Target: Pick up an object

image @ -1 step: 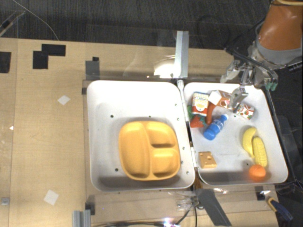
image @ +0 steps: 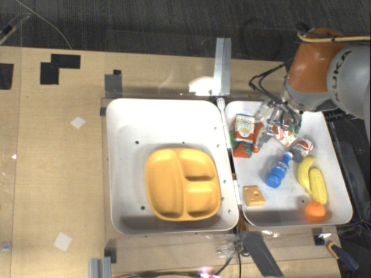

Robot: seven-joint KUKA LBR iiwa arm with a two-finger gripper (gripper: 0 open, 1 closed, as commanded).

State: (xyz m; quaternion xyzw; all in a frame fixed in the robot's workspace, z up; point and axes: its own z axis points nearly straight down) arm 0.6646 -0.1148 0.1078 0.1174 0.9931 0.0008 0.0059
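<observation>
A pale wooden bench [image: 52, 172] carries two shallow white bins side by side, with dark floor beyond its far edge and black tape marks [image: 58, 67] at the bench's 10 o'clock corner. The left bin [image: 124, 155] holds a yellow divided tray [image: 182, 183], sitting toward the bin's 6 o'clock side with bare floor all round it.

The right bin [image: 333, 167] is crowded. A red and white pouch [image: 246, 130] lies at 10 o'clock; its printing cannot be read. A small red block [image: 242, 150] sits just below it. A blue bottle [image: 279, 169] lies tilted at centre, a tan cracker [image: 253, 196] at 7 o'clock, a banana [image: 304, 173] and corn cob [image: 317, 185] side by side at 4 o'clock, an orange [image: 315, 211] at 5 o'clock near the rim. A can [image: 300, 147] with unreadable red and white label lies at 2 o'clock.

The arm [image: 324, 74] enters from 1 o'clock, wrist bent downward. The gripper [image: 277, 120] is low at the bin's 12 o'clock, between pouch and can; whether its jaws are released or clenched cannot be told
</observation>
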